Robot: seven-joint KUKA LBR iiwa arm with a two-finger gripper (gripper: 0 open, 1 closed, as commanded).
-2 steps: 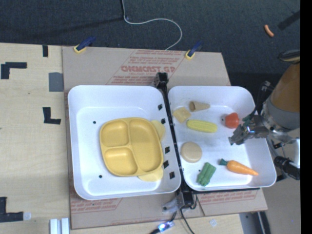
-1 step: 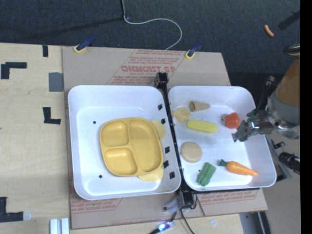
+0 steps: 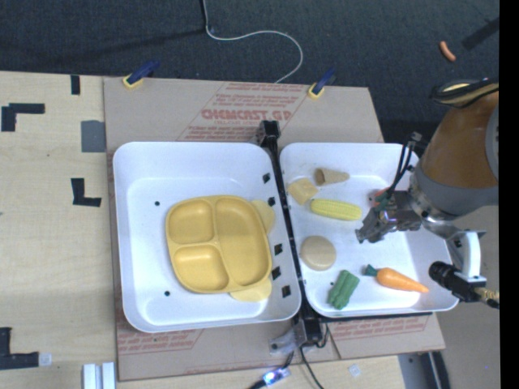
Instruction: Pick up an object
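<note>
The right bin (image 3: pixel 357 154) holds several toy foods: a corn cob (image 3: pixel 336 210), a pale yellow piece (image 3: pixel 302 190), a small tan cone (image 3: pixel 331 177), a round beige cookie (image 3: pixel 319 253), a green vegetable (image 3: pixel 343 289) and an orange carrot (image 3: pixel 396 279). My gripper (image 3: pixel 375 227) hangs over the right side of this bin, just right of the corn and above the carrot. I see nothing between its dark fingers.
The left bin (image 3: pixel 138 217) contains a yellow divided plate (image 3: pixel 217 243) lying over a pale yellow piece (image 3: pixel 251 292). A black divider (image 3: pixel 284 225) runs between the bins. Cardboard lies beneath both bins, with a white cable (image 3: pixel 251 35) behind.
</note>
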